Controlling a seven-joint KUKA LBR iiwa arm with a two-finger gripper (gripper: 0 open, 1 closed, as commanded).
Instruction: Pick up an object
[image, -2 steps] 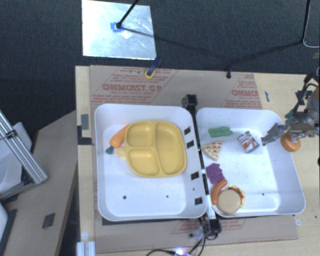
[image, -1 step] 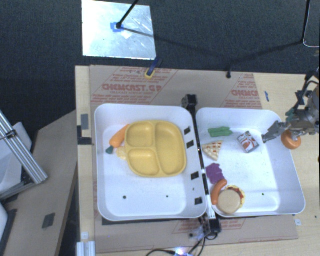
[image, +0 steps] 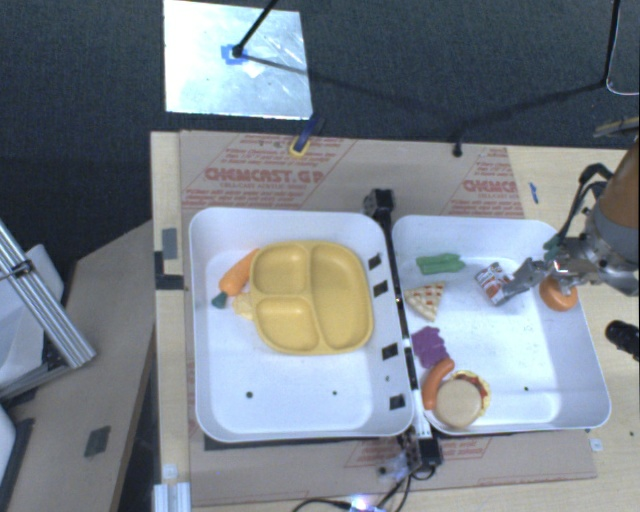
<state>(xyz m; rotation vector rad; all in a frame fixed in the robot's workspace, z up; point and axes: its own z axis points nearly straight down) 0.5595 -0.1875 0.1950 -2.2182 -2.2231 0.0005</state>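
Over the right bin's far right corner, that's where my gripper (image: 522, 280) hangs, reaching in from the right edge with its fingers slightly spread and nothing pinched between them. Just off my fingertips, touching or very nearly, lies a small toy can (image: 489, 281) with a red-and-white label, tipped on its side near the bin's far edge. That's my likeliest pick: I judge it light, stiff and a bit slick, prone to roll, so I'd close across its round body at the middle, not over the ends. Right beside my wrist, near the right wall, sits an orange round piece (image: 559, 294), part-hidden by me.

Working outward across the right bin (image: 560, 400): one green flat piece (image: 440, 264) near the far edge, one pizza slice (image: 425, 299) by the left wall, one purple piece (image: 431, 346) below it, one hot dog (image: 437, 380) and one burger (image: 462, 399) touching at the near left corner. Seven toys here, one of each.

Across the divider, the left bin (image: 290, 415) carries one yellow three-compartment plate (image: 305, 298) at its centre, with one carrot (image: 236, 273) against the plate's left rim.
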